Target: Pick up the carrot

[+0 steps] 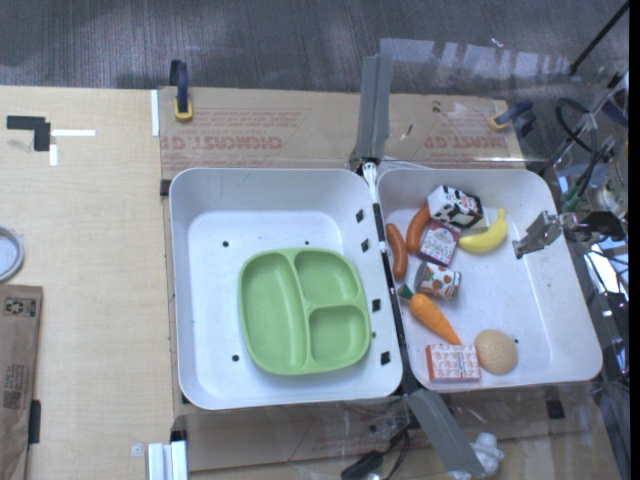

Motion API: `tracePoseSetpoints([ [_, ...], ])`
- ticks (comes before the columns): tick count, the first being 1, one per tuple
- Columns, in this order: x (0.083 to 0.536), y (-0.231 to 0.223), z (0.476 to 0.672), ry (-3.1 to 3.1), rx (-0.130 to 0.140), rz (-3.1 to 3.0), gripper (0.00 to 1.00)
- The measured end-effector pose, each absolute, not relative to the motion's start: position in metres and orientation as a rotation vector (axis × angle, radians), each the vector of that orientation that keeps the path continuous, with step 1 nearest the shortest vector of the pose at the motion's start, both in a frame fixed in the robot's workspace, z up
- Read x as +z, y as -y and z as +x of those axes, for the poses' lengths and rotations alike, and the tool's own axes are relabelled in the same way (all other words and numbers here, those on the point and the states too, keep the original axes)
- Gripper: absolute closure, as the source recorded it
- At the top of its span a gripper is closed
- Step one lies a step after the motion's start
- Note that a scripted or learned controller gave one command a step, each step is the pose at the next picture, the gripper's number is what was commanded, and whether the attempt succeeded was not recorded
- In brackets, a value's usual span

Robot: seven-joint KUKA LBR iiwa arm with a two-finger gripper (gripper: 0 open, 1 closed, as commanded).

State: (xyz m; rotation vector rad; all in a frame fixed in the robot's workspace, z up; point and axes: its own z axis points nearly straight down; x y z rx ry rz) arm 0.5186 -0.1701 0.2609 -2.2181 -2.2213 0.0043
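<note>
The carrot point(433, 315), orange with a small green top, lies in the right bin point(545, 308) left of its middle, its tip pointing toward the near right. My gripper point(536, 234) hangs over the right side of that bin. It is well to the right of the carrot and a little farther back, not touching it. Nothing hangs from the gripper that I can make out.
Around the carrot lie a red sausage point(397, 250), a small strawberry-print box point(437, 281), a banana point(484, 236), a cow-print carton point(455, 206), a bread roll point(495, 351) and a pink box point(452, 362). A green divided plate point(305, 310) sits in the left bin point(200, 268).
</note>
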Motion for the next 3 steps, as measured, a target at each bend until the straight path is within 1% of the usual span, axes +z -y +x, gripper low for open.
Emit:
tracePoseSetpoints([
  [1, 0.186, 0.119, 0.532, 2.526, 0.002, -1.865, 0.0],
  [2, 0.191, 0.038, 0.5, 2.63, 0.002, -1.715, 0.0],
  [3, 0.191, 0.047, 0.478, 2.819, 0.001, -1.383, 0.0],
])
